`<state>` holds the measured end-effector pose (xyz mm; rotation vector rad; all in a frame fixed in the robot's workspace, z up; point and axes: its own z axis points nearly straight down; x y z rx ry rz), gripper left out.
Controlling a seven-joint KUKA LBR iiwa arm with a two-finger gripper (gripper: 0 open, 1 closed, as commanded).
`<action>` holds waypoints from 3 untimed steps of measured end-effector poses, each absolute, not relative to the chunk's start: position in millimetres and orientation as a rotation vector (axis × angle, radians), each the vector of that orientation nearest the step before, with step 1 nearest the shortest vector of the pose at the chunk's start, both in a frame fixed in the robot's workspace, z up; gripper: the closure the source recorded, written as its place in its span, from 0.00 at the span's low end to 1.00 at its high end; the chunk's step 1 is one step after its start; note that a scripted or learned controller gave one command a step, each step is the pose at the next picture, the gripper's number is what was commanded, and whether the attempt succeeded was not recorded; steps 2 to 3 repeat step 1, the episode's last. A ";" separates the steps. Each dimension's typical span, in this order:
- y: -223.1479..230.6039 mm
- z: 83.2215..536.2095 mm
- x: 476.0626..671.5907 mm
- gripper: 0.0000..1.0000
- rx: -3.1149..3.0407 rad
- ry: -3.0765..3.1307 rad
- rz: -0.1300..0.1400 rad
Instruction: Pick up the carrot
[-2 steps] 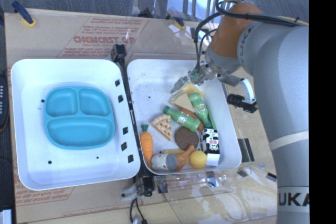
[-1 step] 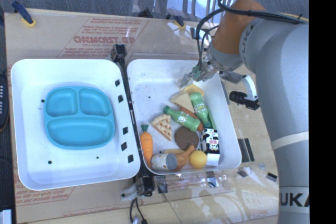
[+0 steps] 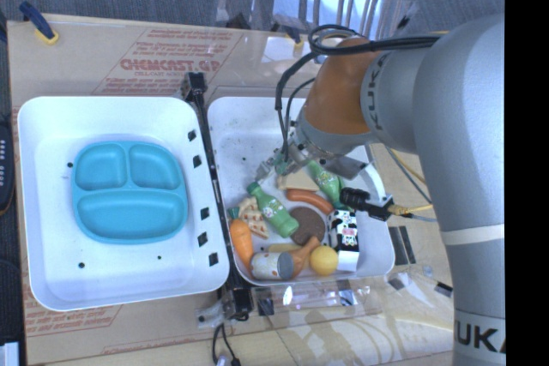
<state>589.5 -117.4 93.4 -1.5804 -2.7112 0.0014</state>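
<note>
The carrot (image 3: 241, 241) lies in the right bin (image 3: 225, 133), against its left wall near the front-left corner, with its long axis running roughly front to back along that wall. Around it lie fries (image 3: 250, 210), a green bottle (image 3: 274, 211), a can (image 3: 274, 264) and a lemon (image 3: 323, 260). The end effector (image 3: 286, 160) hangs over the middle of the same bin, so the carrot lies toward the front-left from it, near but apart, with the green bottle between them. Whether it is released or clenched cannot be told at this slant; nothing shows in its grasp. The arm (image 3: 403, 107) reaches in from the right, orange band (image 3: 336, 99) bent down over the bin's back half, wrist pointing downward.
</note>
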 end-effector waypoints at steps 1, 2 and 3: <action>-120.6 92.8 588.7 0.00 -1.587 -2.708 0.006; -120.6 92.8 588.7 0.00 -1.587 -2.708 0.006; -120.6 92.8 588.7 0.00 -1.587 -2.708 0.006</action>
